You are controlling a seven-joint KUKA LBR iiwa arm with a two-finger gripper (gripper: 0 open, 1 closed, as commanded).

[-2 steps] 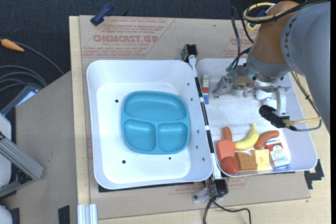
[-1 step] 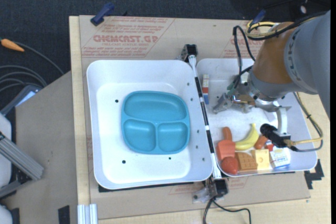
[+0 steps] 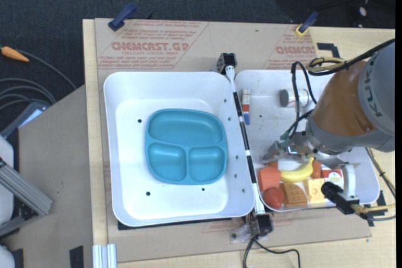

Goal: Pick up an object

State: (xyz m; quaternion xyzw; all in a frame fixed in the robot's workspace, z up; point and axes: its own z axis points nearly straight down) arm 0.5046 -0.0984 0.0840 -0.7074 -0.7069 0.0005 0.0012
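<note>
While the grey arm [image 3: 352,103] reaches low into the right bin [image 3: 264,88], its pincer [image 3: 290,149] sits just above the banana [image 3: 297,173]; whether it is parted or closed I cannot tell, and nothing visibly sits in it. Beside the banana lie an orange block [image 3: 269,176], a red round piece [image 3: 274,198] and a tan cracker-like piece [image 3: 295,194]. Left of the right bin, the other bin [image 3: 119,135] holds a blue divided plate [image 3: 186,145] on the worktop [image 3: 157,44]
</note>
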